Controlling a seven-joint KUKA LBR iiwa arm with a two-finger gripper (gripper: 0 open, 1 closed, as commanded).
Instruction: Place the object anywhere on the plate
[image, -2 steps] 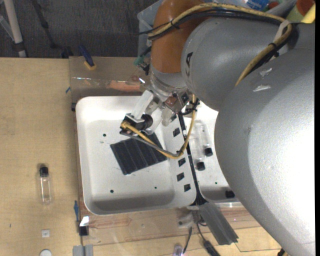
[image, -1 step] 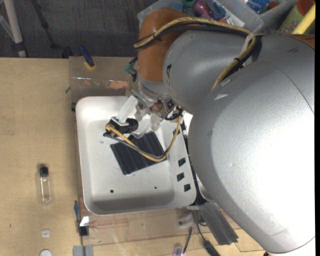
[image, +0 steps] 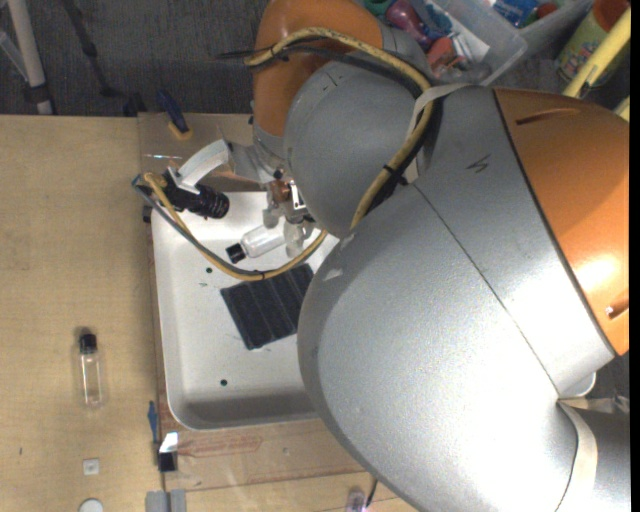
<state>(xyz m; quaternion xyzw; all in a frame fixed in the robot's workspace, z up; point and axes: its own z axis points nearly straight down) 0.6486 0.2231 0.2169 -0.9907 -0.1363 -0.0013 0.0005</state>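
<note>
One shallow white plastic bin (image: 190, 330) is in sight from where I stand, with a ribbed black rectangular pad (image: 265, 305) lying flat in it. The big grey arm's gripper (image: 283, 222) hangs over the bin's far end; I cannot tell its state. Risk: a blind descent could snag the looping yellow-black cable (image: 190, 232).

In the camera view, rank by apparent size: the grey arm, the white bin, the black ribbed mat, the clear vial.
1. Grey robot arm, though nearness inflates it.
2. Shallow white bin.
3. Black ribbed mat.
4. Clear black-capped vial.
</note>
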